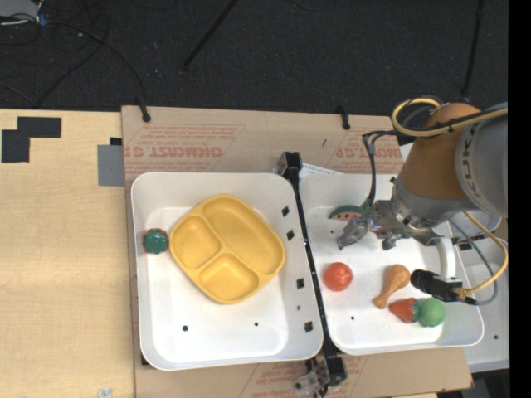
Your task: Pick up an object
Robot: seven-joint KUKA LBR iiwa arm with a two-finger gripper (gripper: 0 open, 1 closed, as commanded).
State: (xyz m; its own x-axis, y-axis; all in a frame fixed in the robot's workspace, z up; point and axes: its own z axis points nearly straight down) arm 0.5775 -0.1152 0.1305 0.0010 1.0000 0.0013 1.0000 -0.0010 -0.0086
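My gripper (pixel 369 237) hangs low over the upper part of the right bin (pixel 465 338), its two grey fingers (pixel 349 235) spread apart with nothing between them. A small green item (pixel 341 213) lies just up and left of the left finger; I cannot tell if they touch. Below the gripper sit a red ball (pixel 337 276), a tan drumstick (pixel 392 284), and a red piece (pixel 404 309) against a green ball (pixel 431 313).
The left bin (pixel 158 338) holds a yellow divided plate (pixel 226 247) and a teal ball (pixel 155 240) by its left wall. A black divider (pixel 304 255) runs between the bins. The arm's orange and grey body (pixel 448 168) looms over the right bin's far corner.
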